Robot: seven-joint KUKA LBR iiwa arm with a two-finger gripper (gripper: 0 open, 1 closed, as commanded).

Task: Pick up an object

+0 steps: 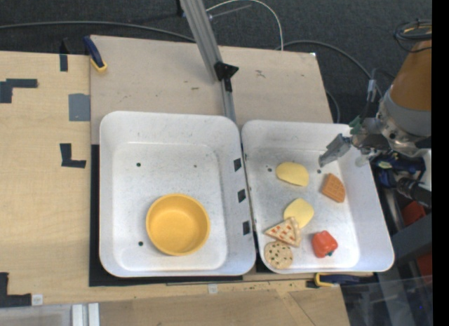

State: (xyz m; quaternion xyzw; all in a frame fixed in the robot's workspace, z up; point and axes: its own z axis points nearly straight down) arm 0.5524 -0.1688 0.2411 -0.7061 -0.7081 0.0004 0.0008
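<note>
The right bin (365, 209) holds several toy foods: a yellow lemon-like piece (292, 174), an orange wedge (333, 188), a second yellow piece (299, 212), a pizza slice (283, 233), a cookie (278, 254) and a red pepper (323, 243). My gripper (347, 155) hangs over the bin's upper right part, just above and right of the orange wedge. It is open with nothing between its fingers, and one grey finger (334, 151) points down and left toward the lemon-like piece.
A yellow bowl (177, 223) sits in the left bin (126, 142). A grey metal pole (203, 26) slants down to the gap between the bins. Cables run across the dark floor behind the bench.
</note>
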